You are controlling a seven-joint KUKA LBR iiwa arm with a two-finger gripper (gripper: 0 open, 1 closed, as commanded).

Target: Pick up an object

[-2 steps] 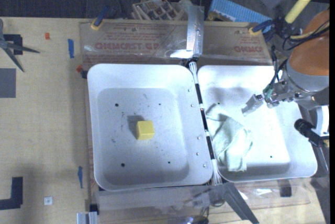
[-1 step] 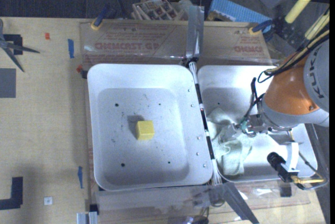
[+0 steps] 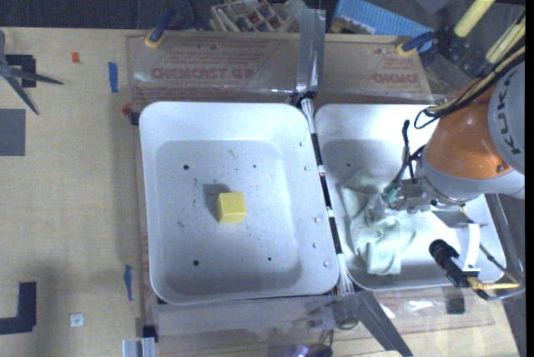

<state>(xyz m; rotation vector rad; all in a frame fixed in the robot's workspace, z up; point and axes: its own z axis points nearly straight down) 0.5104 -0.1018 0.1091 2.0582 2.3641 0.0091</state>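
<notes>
A small yellow block (image 3: 232, 207) lies alone near the middle of the left bin (image 3: 167, 130), well apart from the arm. In the right bin (image 3: 350, 123) a crumpled pale cloth (image 3: 377, 240) sits toward the near side. The arm reaches in from the right, its orange band above the wrist, and the pincer (image 3: 399, 198) is down at the cloth's far right edge. Whether the pincer is open or closed, I cannot tell. Both bins stand on the wooden table (image 3: 67, 180).

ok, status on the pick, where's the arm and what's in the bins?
Gripper low in right bin, over crumpled pale cloth. Grasp unconfirmed. Yellow block alone in left bin, untouched. Nothing blocking.
</notes>
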